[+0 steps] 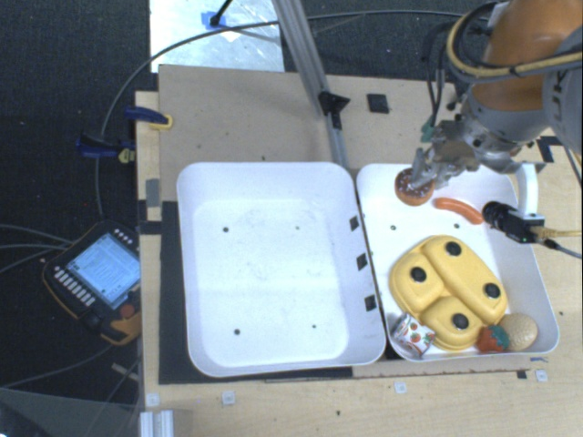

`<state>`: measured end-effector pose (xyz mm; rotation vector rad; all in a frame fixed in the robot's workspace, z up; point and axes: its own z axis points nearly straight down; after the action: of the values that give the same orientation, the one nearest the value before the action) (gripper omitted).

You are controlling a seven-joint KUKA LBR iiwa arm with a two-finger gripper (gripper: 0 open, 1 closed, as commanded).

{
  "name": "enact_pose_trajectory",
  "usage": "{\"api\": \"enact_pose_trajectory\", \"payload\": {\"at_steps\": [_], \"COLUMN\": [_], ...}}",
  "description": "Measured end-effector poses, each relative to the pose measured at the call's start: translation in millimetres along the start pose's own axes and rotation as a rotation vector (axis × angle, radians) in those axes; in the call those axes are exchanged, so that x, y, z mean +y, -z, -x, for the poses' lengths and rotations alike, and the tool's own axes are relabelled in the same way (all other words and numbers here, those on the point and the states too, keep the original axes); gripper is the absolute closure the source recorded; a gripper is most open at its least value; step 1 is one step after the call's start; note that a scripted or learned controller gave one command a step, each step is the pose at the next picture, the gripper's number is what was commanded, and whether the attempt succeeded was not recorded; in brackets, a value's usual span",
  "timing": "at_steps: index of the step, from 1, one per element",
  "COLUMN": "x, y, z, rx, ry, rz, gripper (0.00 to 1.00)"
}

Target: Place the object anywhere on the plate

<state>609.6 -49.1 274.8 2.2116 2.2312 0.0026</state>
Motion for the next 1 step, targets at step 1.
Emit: {"api": "enact_pose_trajectory", "payload": {"at_steps": [1], "x": [-14.8], "y": [-4.0], "z": [-45.2], "rx": [0.000], "ry": [0.000], "rz": [-0.001], "gripper": [1.00]}}
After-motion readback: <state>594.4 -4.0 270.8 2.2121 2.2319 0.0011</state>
